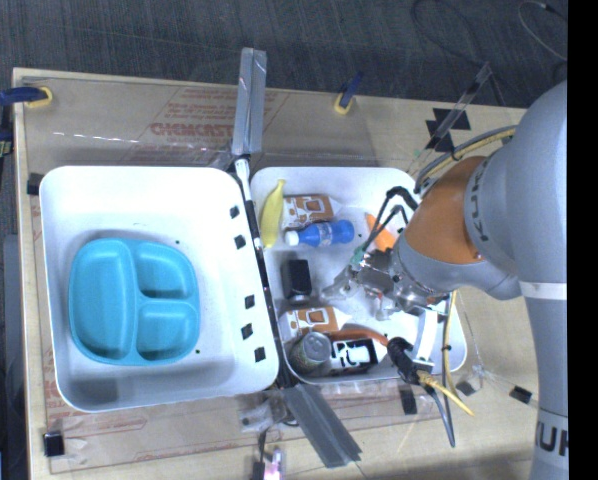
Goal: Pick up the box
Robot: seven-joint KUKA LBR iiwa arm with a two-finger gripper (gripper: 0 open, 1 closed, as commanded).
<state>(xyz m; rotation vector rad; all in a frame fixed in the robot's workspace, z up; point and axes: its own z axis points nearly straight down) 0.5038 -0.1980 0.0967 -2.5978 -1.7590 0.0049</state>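
Two small brown-and-white boxes lie in the right bin [434,193]. One box [308,208] is near the far wall beside a banana [271,211]. The other box [314,319] lies near the front, just behind a metal can [314,349]. My gripper [349,283] is low in the middle of the right bin, between the two boxes and right of a black block [298,276]. It reaches in from the orange-banded wrist [444,228]. Neither box is seen in its grasp.
A water bottle with a blue cap [322,234] lies behind the gripper. A black-and-white item [355,353] and an orange piece sit at the front of the right bin. The left bin [59,193] holds a blue divided tray [134,299]. Cables trail by the arm.
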